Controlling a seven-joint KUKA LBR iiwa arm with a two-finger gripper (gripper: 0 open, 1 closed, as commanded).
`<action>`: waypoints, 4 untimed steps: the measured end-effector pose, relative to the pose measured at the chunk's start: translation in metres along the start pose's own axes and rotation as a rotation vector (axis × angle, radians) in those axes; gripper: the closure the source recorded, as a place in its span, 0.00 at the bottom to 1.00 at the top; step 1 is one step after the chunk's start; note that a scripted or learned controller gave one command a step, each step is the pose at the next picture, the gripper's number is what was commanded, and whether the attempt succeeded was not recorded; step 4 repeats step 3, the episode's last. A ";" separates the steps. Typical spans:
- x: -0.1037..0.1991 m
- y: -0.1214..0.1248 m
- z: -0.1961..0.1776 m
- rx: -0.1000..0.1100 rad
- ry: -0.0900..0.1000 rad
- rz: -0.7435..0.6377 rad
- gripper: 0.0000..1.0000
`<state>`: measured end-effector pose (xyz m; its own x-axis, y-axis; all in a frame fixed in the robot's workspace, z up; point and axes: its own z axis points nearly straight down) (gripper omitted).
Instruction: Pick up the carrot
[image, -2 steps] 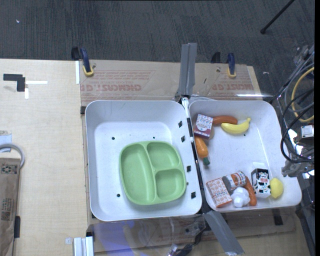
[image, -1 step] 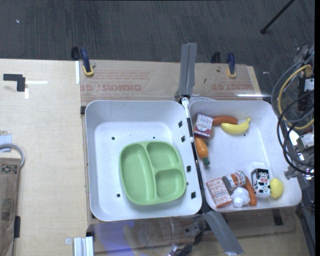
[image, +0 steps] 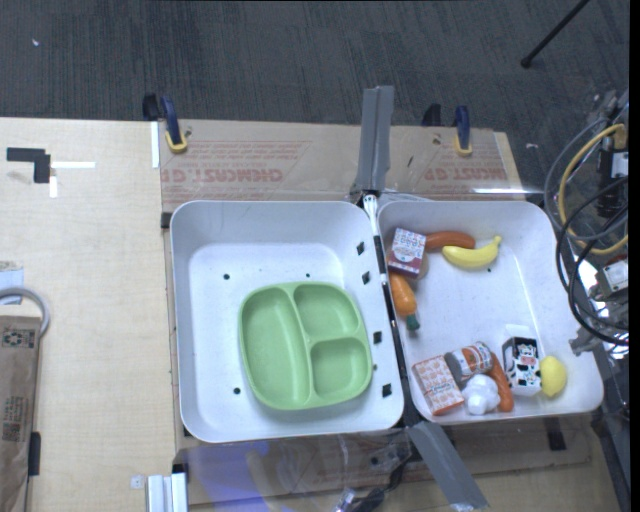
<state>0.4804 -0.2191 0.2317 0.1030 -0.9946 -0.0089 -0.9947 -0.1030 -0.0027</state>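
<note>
Carrot (image: 403, 297) lies in the right bin (image: 530, 290) by its left wall, just below a small red box (image: 407, 250). Gripper state I cannot tell.

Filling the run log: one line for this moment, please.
phase: before grasp | carrot: right bin, left wall, below small carton | left bin: green tray

Light wood bench (image: 90, 260) fills the frame's left and centre. Two white bins sit side by side on it: left bin (image: 200, 300), right bin (image: 530, 290). A brown paper bag (image: 18, 385) lies at lower left.
</note>
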 end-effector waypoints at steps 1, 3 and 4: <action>-0.006 0.001 0.013 -0.003 0.003 -0.371 1.00; -0.053 -0.010 0.025 -0.005 0.005 -1.032 1.00; -0.053 -0.010 0.025 -0.005 0.005 -1.032 1.00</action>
